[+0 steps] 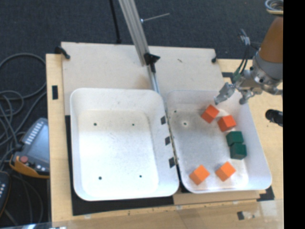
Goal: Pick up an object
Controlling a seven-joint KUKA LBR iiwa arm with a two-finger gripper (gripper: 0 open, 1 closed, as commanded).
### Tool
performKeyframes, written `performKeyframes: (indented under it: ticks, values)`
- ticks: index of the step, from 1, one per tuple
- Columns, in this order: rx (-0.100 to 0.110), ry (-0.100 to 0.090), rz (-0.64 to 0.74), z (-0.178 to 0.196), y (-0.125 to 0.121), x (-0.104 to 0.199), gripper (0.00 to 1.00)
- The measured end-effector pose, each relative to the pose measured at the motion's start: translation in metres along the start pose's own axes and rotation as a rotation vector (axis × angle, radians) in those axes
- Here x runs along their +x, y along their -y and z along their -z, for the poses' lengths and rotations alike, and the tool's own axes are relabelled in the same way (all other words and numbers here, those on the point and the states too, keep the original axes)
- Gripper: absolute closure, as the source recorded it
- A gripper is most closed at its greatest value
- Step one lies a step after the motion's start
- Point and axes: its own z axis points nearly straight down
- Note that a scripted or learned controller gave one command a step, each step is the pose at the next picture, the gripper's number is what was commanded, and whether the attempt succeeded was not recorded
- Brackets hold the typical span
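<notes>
The right bin holds several small blocks. Two orange blocks lie near its far right, and two green blocks sit just in front of them. Two more orange blocks rest near the front rim. My gripper hangs over the bin's far right corner, above and slightly behind the nearest orange block. It is open, its fingers spread apart with nothing between them.
The left bin stands beside the right one, with a divider edge between them. A slanted metal post rises from behind the bins. Cables and a handheld pendant lie off the bench at the left.
</notes>
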Motion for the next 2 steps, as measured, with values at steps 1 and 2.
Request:
performKeyframes:
  ticks: [1,2]
  values:
    - [0.001,0.0,0.002,-0.149,-0.016,-0.005,0.0]
    - [0.014,0.0,0.003,-0.136,-0.013,-0.008,1.0]
